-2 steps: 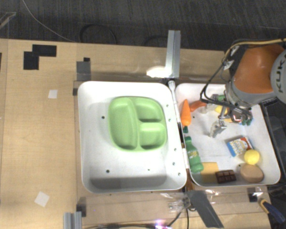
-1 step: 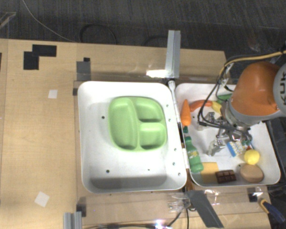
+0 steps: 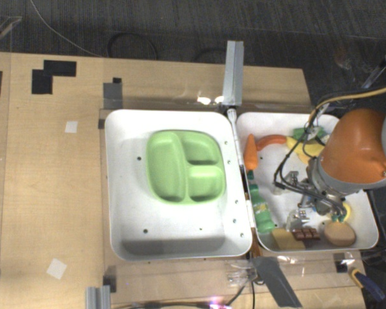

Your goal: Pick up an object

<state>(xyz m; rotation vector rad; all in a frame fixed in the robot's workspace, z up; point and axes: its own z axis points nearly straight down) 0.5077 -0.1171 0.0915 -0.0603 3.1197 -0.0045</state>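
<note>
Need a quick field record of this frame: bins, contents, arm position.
left bin: shallow white bin holding a light green divided plastic tray
right bin: shallow white bin with small items
right bin contents: orange carrot-shaped toy, green item by the left wall, tan rounded item, brown block
arm: grey arm with orange band above the right bin
gripper: low in the right bin, near the brown block
grasp: cannot tell

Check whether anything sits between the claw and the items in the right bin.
Nothing visible does. The claw is low inside the shallow white right bin, just above the brown block-shaped item, with the tan rounded item beside it.
</note>
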